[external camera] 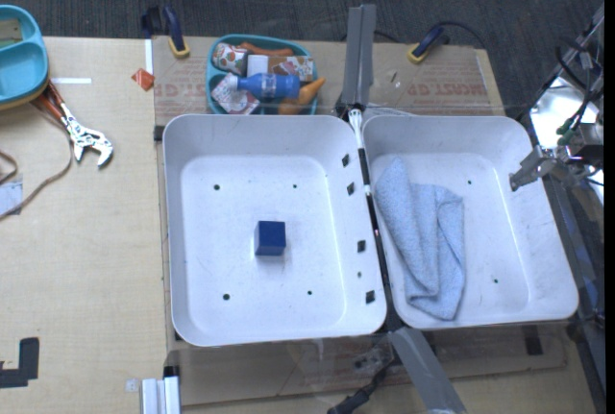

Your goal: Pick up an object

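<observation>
A small dark blue cube (pixel 271 238) sits flat on the floor of the left bin (pixel 192 210), a little below its middle and apart from the walls. A crumpled light blue-grey towel (pixel 423 239) lies in the left half of the right bin (pixel 514 249), running from near the back wall to the front wall.
Behind the left bin stands a teal bowl (pixel 261 76) packed with several small items. A wrench (pixel 85 141) and a light blue tray (pixel 17 52) lie on the wooden bench at left. Cables and metal hardware (pixel 575 138) crowd the right edge beside the right bin.
</observation>
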Robot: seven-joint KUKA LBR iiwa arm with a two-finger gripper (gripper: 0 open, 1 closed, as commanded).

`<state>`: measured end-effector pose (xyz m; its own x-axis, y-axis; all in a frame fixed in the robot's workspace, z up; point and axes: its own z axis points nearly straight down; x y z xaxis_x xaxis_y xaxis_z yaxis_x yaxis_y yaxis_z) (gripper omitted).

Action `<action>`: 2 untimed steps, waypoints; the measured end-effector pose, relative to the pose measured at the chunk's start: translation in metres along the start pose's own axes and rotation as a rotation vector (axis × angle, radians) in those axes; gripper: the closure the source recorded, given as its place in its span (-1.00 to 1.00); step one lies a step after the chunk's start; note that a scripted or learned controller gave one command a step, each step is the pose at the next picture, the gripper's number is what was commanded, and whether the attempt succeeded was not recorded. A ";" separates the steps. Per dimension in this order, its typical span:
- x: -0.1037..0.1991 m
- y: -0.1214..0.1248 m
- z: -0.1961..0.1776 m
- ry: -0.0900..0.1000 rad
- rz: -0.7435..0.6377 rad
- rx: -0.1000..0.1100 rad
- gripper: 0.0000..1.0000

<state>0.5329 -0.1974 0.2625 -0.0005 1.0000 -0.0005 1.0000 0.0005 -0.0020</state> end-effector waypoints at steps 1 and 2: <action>-0.025 0.007 0.019 0.000 0.246 0.000 -1.00; 0.015 0.007 0.072 0.000 0.211 0.001 -1.00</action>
<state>0.5401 -0.1823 0.1904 0.2088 0.9780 -0.0010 0.9779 -0.2088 -0.0030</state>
